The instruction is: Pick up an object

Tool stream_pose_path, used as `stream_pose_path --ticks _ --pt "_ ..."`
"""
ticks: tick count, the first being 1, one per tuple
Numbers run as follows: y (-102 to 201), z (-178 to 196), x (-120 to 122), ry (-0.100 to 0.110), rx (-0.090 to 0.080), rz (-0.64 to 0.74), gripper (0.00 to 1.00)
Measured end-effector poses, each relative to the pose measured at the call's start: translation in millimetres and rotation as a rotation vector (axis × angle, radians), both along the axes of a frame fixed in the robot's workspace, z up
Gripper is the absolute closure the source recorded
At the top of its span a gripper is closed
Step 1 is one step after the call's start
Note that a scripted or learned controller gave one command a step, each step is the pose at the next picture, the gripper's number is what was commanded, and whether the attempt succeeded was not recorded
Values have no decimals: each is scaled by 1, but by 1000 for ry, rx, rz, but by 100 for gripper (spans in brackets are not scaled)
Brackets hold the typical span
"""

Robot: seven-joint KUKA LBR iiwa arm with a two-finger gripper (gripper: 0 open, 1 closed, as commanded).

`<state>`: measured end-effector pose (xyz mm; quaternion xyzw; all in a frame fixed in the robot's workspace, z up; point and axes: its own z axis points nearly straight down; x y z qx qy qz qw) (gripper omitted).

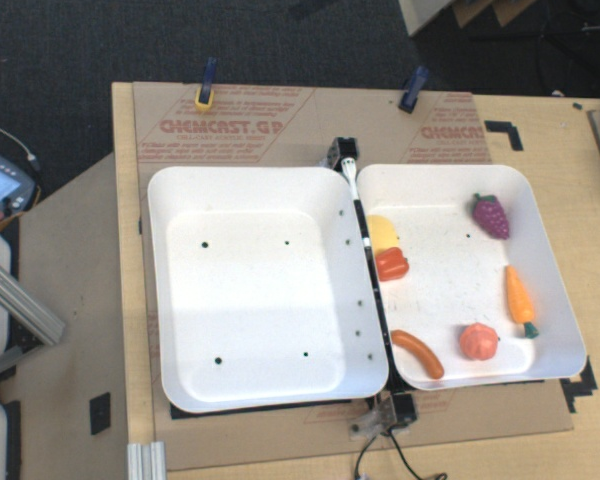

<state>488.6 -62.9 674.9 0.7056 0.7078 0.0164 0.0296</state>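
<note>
we see two shallow white bins side by side on a brown board. the left bin point(180, 208) shows four small dark holes in its floor. the right bin point(450, 193) holds six toy foods: a purple bunch of grapes point(490, 216) near its far right corner, an orange carrot point(520, 299) along its right wall, a pink round fruit point(479, 341) near the front, an orange-red sausage point(418, 353) at the front left, and a yellow piece point(382, 232) touching a red piece point(392, 264), both against the wall shared with the left bin. any of these could be the object to pick; all lie in the right bin.

the board point(280, 118) carries red print reading "chemcast", repeated; the rest is too faint to read. a yellow-and-blue clamp point(206, 84) and a blue clamp point(414, 88) sit on its far edge.

we cannot tell the state of the claw.
</note>
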Motion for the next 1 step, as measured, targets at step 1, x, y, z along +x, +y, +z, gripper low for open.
stream_pose_path --ticks 1 --pt "0 11 0 -5 -1 0 100"
